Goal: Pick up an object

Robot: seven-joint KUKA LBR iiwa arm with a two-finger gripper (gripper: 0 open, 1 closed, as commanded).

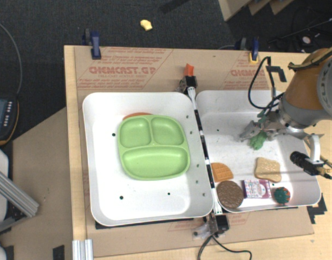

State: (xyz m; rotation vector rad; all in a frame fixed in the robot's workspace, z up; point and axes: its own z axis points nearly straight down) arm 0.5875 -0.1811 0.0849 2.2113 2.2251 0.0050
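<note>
The left shallow white plastic bin (101, 161) holds a light green plastic plate (153, 147) divided into 3 compartments, 2 small ones along its far side and 1 wide one nearer the camera. A thin sliver of something orange-red (137, 114) shows just past the plate's far edge; its shape cannot be made out. The 2 bins meet along a shared rim, with a black clamp topped by an orange tip (188, 76) at the far end of that seam. The right shallow white plastic bin (225, 104) carries its objects mostly along the near wall: an orange waffle-textured piece (222, 171) beside the seam, a round brown cookie-like disc (230, 194) just below it, a small pink and white packet (257, 189) to the disc's right, a tan slice of toy bread (268, 169) above the packet, and a small green ball with red spots (282, 195) near the right corner. Farther back in this bin lies a small green leafy toy (258, 141). The grey two-finger gripper (262, 130) sits directly over it, touching or almost touching, and whether its fingers are spread or pinching the toy cannot be told.
</note>
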